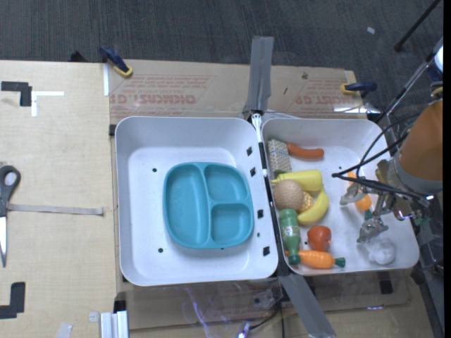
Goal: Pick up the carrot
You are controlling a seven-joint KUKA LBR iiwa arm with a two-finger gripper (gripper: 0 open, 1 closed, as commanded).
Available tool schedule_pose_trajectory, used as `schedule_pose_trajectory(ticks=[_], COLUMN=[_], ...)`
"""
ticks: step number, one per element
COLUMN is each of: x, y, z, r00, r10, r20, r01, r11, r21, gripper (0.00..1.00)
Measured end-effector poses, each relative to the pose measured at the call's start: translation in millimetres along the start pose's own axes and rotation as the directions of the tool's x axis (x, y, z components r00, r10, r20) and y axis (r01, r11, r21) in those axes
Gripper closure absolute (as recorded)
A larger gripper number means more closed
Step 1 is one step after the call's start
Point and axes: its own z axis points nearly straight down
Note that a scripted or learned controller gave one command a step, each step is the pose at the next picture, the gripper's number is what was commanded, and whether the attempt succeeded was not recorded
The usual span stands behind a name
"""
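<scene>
The carrot is orange with a green stub at its right end. It lies flat along the front wall of the right bin, just below a red tomato. My gripper hangs over the right side of that bin, up and to the right of the carrot and well apart from it. Its two metal fingers stand open. A small orange object shows in the gap between them; I cannot tell whether it touches them.
The right bin also holds a red sausage, corn, a banana, a brown round fruit, a green bottle and a pale lump. A teal divided plate lies in the left bin. Scissors lie far left.
</scene>
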Motion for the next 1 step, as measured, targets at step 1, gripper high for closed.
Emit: schedule_pose_trajectory(ticks=[1], x=[-2.8], y=[-0.2], z=[-10.5], r00=[1.0], r10=[-0.003], r20=[0.006], r01=[0.003], r11=[1.0], r21=[0.003], gripper=[1.0])
